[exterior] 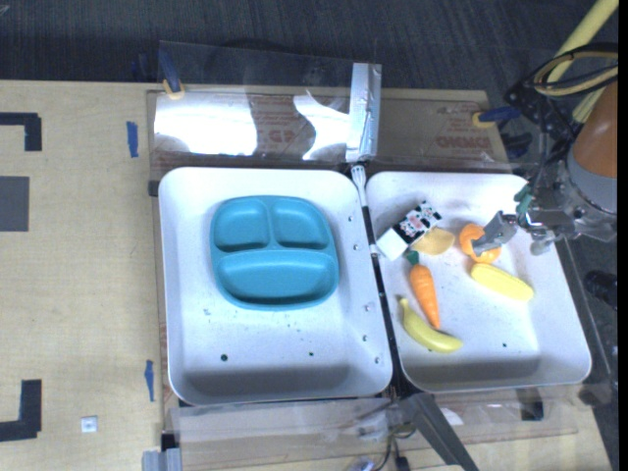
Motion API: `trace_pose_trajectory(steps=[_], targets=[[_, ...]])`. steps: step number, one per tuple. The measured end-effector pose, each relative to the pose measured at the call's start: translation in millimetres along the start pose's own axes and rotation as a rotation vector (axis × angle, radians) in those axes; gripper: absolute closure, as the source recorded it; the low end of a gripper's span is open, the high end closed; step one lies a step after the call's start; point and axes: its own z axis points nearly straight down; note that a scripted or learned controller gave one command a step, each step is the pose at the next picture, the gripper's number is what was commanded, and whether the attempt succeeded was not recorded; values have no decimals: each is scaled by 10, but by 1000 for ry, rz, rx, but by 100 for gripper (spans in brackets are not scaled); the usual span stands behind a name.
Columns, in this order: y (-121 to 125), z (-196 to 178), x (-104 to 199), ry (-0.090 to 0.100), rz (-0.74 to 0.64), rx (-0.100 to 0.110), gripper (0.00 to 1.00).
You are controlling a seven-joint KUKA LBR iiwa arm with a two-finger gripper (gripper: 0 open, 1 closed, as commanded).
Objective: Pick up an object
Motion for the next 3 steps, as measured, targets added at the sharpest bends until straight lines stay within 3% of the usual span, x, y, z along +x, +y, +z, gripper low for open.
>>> trace_pose_trajectory(steps=[1, 2, 3], targets=[[103, 889, -331, 0, -55, 5, 0], [168, 1360, -647, -1, -179, -4, 0], [172, 1264, -650, -1, -178, -6, 100]])
